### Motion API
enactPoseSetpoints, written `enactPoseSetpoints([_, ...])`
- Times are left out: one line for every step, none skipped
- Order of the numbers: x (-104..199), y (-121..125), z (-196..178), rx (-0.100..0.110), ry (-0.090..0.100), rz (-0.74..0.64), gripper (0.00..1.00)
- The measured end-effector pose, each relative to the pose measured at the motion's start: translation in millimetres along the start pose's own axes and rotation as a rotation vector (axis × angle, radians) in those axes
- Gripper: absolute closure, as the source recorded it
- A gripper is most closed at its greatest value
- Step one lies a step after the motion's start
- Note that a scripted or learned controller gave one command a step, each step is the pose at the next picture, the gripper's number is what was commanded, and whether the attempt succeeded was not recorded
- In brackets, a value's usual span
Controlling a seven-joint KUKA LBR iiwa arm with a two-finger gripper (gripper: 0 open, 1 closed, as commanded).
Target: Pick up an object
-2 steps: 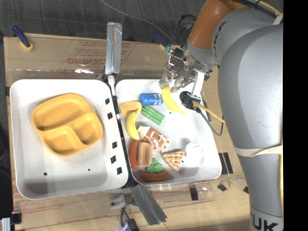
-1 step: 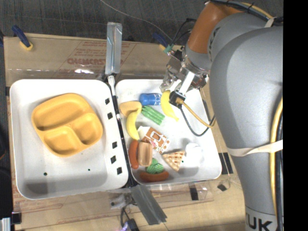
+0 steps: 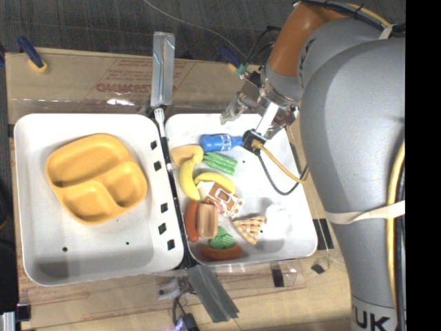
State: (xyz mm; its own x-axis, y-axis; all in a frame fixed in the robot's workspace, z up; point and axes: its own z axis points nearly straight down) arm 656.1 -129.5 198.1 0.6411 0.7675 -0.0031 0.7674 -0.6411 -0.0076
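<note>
Nearest the camera, the toy food lies untouched in the right bin (image 3: 300,236): a pizza slice (image 3: 249,227), a hot dog (image 3: 205,219), a banana (image 3: 189,178), green beans (image 3: 220,163) and, farthest back, a blue bottle (image 3: 219,143). Nothing is lifted, so the whole pick seems left to do. The yellow tray (image 3: 96,176) sits alone in the left bin (image 3: 27,254). Beyond, the hand (image 3: 249,119) hangs released over the right bin's far edge, grasping nothing; its fingertips are hard to make out against cables.

Grey arm, hand (image 3: 242,121) hanging low
</note>
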Motion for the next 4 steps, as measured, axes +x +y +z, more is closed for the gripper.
enactPoseSetpoints([17,-31,90,-0.006,0.008,0.337,0.00])
enactPoseSetpoints([-11,-20,4,-0.006,0.006,0.361,0.00])
enactPoseSetpoints([-30,-12,109,0.001,0.001,0.664,0.00])
enactPoseSetpoints([25,-28,91,-0.001,0.004,0.664,0.00])
